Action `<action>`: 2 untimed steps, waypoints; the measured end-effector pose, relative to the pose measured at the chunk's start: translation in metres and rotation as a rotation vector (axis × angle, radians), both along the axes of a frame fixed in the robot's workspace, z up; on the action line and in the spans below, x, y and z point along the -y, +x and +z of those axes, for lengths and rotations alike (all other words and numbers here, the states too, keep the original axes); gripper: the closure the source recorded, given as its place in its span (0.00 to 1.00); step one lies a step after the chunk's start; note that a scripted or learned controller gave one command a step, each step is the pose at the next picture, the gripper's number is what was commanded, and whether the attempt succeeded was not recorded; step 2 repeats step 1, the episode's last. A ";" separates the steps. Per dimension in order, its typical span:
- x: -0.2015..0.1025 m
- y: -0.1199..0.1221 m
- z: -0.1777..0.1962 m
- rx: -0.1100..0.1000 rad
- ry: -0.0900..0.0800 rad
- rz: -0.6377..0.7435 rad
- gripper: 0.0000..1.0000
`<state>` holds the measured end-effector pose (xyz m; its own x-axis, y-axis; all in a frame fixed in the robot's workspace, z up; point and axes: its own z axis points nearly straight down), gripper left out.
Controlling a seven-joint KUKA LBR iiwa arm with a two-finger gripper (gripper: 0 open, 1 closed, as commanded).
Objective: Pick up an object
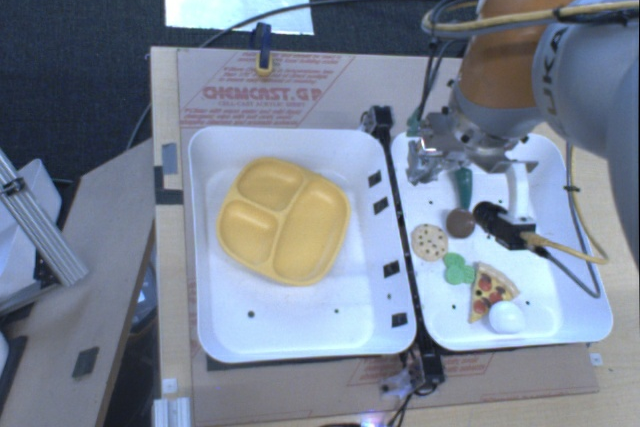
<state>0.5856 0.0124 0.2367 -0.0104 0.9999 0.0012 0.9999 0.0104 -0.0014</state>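
Nothing looks lifted yet. The gripper (428,158) hangs over the far end of the right bin (585,310); I cannot tell whether it is clenched. The cookie (430,241) and pizza slice (492,287) lie nearer, ungrasped.

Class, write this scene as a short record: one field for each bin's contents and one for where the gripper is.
left bin: one yellow divided plate
right bin: cookie, brown disc, green pieces, pizza slice, white ball, dark green stick
gripper: over the right bin's upper left part in the view, close to the dark green stick
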 end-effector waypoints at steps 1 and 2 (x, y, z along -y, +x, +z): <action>-0.063 0.008 -0.001 0.001 0.001 0.001 1.00; -0.063 0.008 -0.001 0.001 0.001 0.001 1.00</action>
